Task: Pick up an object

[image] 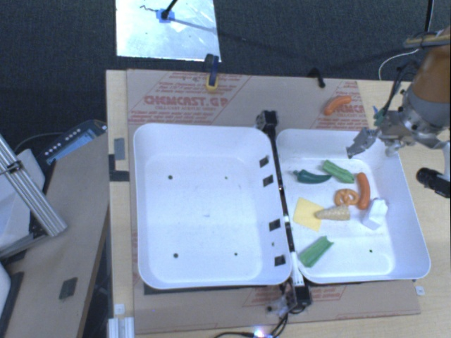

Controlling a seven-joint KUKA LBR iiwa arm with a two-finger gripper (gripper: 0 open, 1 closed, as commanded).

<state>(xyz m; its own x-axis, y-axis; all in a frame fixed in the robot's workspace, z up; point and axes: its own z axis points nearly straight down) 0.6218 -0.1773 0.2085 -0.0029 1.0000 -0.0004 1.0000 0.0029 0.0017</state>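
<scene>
Objects sit loose in the right bin (405, 255), none lifted. Arm (430, 83) enters from 3 o'clock, orange band above the wrist, wrist tilted down and toward 9 o'clock. Claw (361, 145) hangs over the bin's 12 o'clock rim area, near the back wall; nothing between its fingers, and how far they are spread I cannot tell at this size.

Room: left bin (204, 259) lies at 9 o'clock of the right one, the two touching along a black hinge strip (278, 189). Right bin's 5 o'clock corner is bare floor, so is the strip along its 12 o'clock wall under the claw. Things bunch mid-bin.

Layout in right bin:
- dark green pepper (312, 177), long axis 9-to-3, at 9 o'clock side.
- light green pod (337, 170), long axis 10-to-4, just beside the pepper.
- orange sausage (363, 190), long axis 12-to-6, toward 3 o'clock.
- pretzel (344, 196), touching the sausage's 9 o'clock side.
- yellow cheese slice (306, 213), flat.
- corn cob (332, 214), long axis 9-to-3, overlapping the cheese's 3 o'clock edge.
- white block (374, 213), near the 3 o'clock wall.
- green bean pod (315, 251), long axis 7-to-1, at 7 o'clock.

Second orange sausage (337, 105) lies on the bench (176, 94) outside the bin, at 12 o'clock.
</scene>
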